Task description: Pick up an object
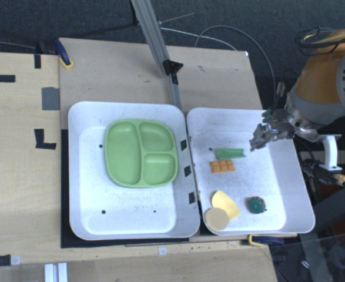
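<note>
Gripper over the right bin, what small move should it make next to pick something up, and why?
Probably a short move leftward and down toward the green stick. The gripper hangs just right of it over the right bin, with nothing seen between its fingers. The orange waffle piece lies close below the stick, so a descent centred on the stick seems safest.

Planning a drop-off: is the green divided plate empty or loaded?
Empty. The green divided plate lies flat in the left bin, all three compartments showing bare green.
</note>
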Robot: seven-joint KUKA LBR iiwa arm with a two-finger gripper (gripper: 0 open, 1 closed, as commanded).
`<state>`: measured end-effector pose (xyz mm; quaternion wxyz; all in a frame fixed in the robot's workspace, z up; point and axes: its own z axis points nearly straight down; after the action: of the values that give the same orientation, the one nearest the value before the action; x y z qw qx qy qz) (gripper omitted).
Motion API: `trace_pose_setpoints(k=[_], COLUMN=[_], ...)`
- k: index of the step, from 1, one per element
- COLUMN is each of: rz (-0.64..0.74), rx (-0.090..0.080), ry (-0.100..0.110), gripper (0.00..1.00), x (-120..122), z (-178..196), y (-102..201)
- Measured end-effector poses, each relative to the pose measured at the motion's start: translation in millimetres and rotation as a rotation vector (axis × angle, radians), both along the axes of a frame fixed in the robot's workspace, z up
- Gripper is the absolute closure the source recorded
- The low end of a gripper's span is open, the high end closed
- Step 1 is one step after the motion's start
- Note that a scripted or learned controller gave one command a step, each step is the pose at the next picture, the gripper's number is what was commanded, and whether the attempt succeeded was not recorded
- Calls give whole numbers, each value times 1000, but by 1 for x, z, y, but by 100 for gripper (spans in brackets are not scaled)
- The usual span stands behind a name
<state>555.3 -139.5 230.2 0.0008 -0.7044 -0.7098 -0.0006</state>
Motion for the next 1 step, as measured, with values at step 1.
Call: trace_pose_setpoints(k=[1], rz=[-2], rx=[-1], ry=[2], gripper=[100], x=[19], z=[-11], y=[51])
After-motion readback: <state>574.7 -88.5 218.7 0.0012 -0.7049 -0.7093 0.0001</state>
